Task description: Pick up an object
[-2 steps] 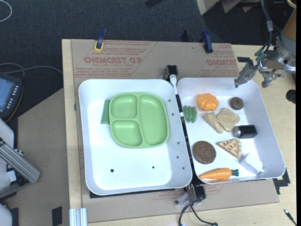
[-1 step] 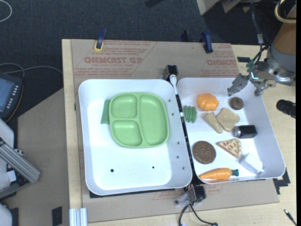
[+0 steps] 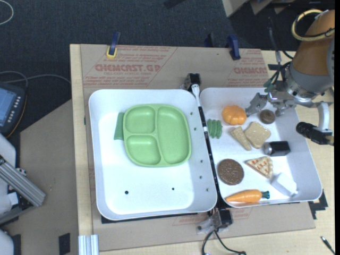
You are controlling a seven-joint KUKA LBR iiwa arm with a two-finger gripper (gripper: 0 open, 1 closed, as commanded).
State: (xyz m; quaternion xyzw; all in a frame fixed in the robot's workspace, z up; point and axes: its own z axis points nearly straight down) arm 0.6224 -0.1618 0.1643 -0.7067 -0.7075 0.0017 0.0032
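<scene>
In left bin [image 3: 106,185], green tray [image 3: 157,135]

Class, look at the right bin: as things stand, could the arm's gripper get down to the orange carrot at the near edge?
Probably yes. The carrot lies uncovered beside the bin's near wall, nothing on top. The gripper hangs over the far end and must cross the bin; the wall may crowd one side.

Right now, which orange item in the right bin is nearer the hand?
The round orange fruit at the bin's top, left of the hand; the carrot lies at the bottom edge.
</scene>
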